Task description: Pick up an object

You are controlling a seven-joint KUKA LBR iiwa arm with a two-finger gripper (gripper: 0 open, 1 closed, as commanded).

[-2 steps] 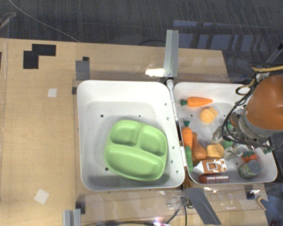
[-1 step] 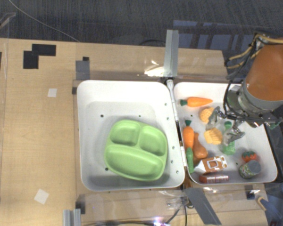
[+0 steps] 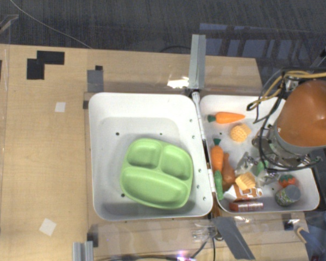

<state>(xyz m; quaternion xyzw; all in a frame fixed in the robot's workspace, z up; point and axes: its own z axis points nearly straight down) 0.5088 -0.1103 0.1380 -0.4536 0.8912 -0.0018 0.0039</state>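
With the green plate [image 3: 156, 173] alone in the left bin [image 3: 100, 145], I am in the reaching step, my gripper [image 3: 255, 166] low over the right bin's [image 3: 313, 200] toys near the orange-and-white block [image 3: 245, 182], its grip something I cannot tell, so next I must settle squarely onto one piece.

Left white bin [image 3: 103, 145] holds a green three-compartment plate [image 3: 157, 173], sitting toward the bin's 5 o'clock, flat on the floor. Bench [image 3: 38, 162] is light wood with black block markings [image 3: 43, 64] at 11 o'clock and small pale square tags [image 3: 60, 107] at 9 and 7 o'clock. A grey metal bracket [image 3: 196, 61] stands at 12 o'clock of the seam between bins, another bracket [image 3: 233, 241] at 6 o'clock, and dark carpet [image 3: 125, 10] runs along the top.
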